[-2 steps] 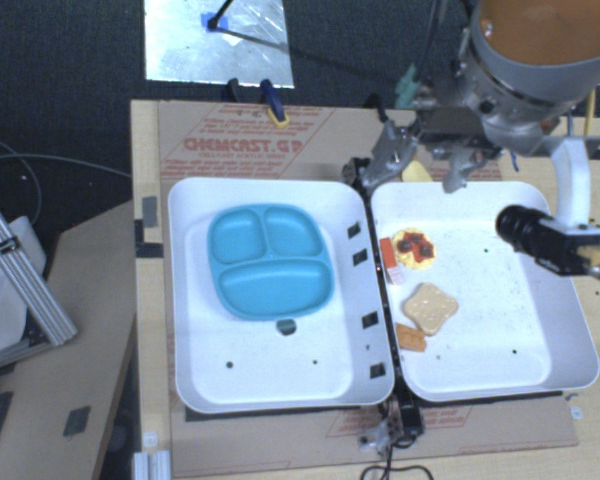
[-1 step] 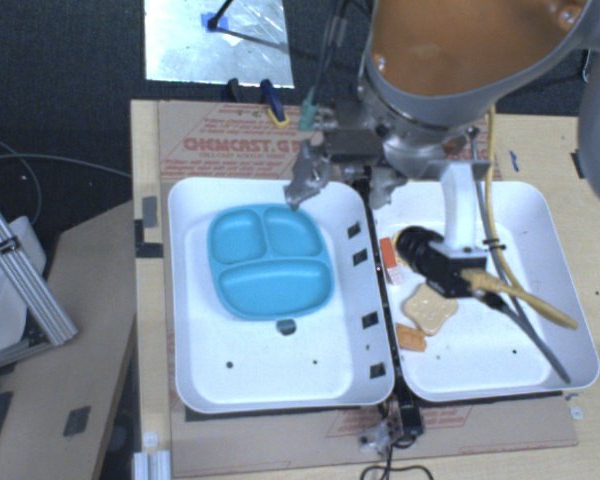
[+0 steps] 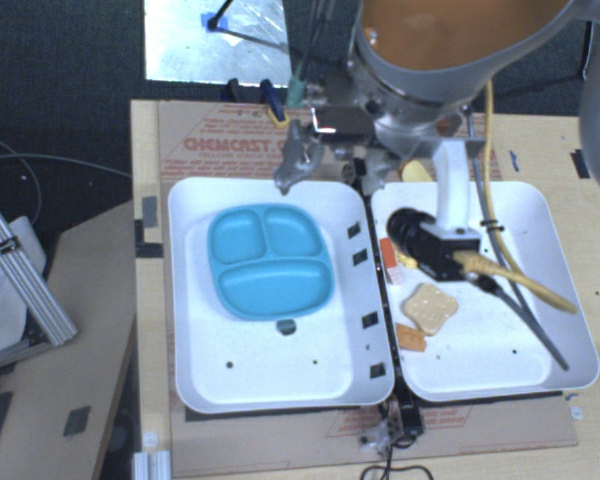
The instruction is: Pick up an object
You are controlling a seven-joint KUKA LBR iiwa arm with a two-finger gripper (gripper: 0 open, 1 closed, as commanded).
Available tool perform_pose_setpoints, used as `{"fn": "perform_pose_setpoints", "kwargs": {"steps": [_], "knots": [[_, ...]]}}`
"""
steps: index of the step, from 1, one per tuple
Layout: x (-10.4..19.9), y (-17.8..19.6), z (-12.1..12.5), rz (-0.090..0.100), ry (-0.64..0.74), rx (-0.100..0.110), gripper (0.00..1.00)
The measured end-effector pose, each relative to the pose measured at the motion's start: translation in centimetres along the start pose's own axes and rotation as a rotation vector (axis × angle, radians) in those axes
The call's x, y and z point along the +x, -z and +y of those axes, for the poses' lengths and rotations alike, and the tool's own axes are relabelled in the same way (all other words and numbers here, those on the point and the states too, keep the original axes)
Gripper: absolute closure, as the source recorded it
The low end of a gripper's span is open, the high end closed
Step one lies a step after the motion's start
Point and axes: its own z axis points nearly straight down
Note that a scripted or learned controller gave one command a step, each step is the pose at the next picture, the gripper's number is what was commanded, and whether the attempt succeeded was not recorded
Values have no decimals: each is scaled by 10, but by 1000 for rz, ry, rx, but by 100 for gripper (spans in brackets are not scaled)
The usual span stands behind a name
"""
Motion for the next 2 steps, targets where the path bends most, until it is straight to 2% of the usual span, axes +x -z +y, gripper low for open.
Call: {"fn": "perform_pose_setpoints", "kwargs": {"steps": [1,2], "knots": [[29,26,0,1,1,-1,0],[-5,25,0,-2,-7,3,0]]}}
